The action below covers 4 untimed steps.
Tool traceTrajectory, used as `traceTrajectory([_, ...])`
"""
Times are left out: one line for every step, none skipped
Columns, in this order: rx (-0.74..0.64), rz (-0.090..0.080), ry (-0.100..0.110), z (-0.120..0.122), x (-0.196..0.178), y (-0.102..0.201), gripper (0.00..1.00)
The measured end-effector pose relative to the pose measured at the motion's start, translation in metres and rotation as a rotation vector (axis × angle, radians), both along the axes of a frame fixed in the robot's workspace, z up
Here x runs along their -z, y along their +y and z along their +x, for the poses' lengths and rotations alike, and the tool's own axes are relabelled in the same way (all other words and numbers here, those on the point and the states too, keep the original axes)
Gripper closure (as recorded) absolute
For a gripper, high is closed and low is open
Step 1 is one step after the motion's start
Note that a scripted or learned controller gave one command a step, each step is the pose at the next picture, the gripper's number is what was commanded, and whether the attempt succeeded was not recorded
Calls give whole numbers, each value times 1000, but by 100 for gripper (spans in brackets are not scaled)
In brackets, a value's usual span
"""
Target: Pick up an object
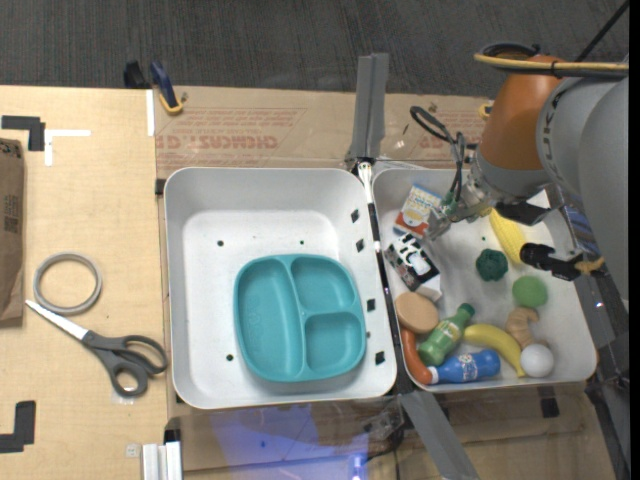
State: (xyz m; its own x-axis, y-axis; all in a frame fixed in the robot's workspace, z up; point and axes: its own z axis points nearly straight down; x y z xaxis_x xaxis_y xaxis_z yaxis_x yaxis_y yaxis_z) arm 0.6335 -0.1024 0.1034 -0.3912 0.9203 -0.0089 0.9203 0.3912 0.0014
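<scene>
The tabletop (80, 198) is pale wood-coloured board, with a strip of brown cardboard (250, 133) along its far side and dark carpet (300, 18) beyond that. Left of the left bin (190, 208) lie a roll of tape (67, 282) and, nearer the camera, a pair of grey-handled scissors (105, 348); a brown paper item is cut off at the picture's left edge.

The grey arm with its orange band (520, 118) reaches over the right bin (575, 318) and hides that bin's far right corner. The claw (455, 208) hangs over the far part of the right bin, too small and cluttered with cables for me to tell whether it is spread or pressed together, or whether it pinches anything.

The left bin holds a teal divided plate (300, 316). Everything else sits in the right bin: a small printed carton (420, 204) just beside the claw, a black-and-white item (412, 256), a corn cob (508, 236), a dark green piece (491, 264), a lime-green ball (531, 290), a tan disc (417, 313), a green bottle (443, 336), a banana (495, 342), a blue bottle (468, 367), a white ball (537, 360) and a red piece (414, 358).
</scene>
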Motion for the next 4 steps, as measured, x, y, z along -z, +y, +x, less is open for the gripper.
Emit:
traceTrajectory([127, 5, 2, 26, -197, -11, 100])
traceTrajectory([95, 6, 6, -59, -165, -96, 100])
traceTrajectory([6, 4, 0, 27, 9, -105, 100])
traceTrajectory([6, 4, 0, 27, 10, -105, 0])
